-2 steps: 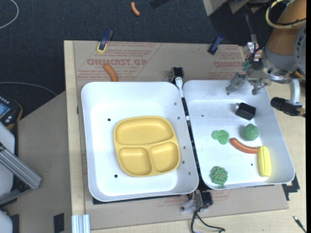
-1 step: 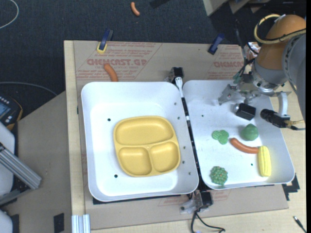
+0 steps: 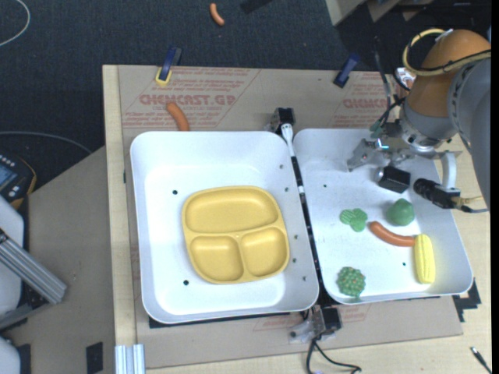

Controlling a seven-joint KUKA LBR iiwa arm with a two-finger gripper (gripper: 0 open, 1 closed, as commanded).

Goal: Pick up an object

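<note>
In the right bin (image 3: 327,209), spread, empty fingers (image 3: 373,153) well apart from the green toy (image 3: 402,212) and sausage (image 3: 391,236).

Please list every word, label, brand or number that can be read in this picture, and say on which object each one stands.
"CHEMCAST GP" (roughly; red print, last letters unsure): on the brown board under the bins, above the left bin.
Same red print, partly cut off and blurred: on the board above the right bin, unreadable.
Smaller red lines beneath both prints: too small to read.
Yellow tray and toy foods: no text.
</note>
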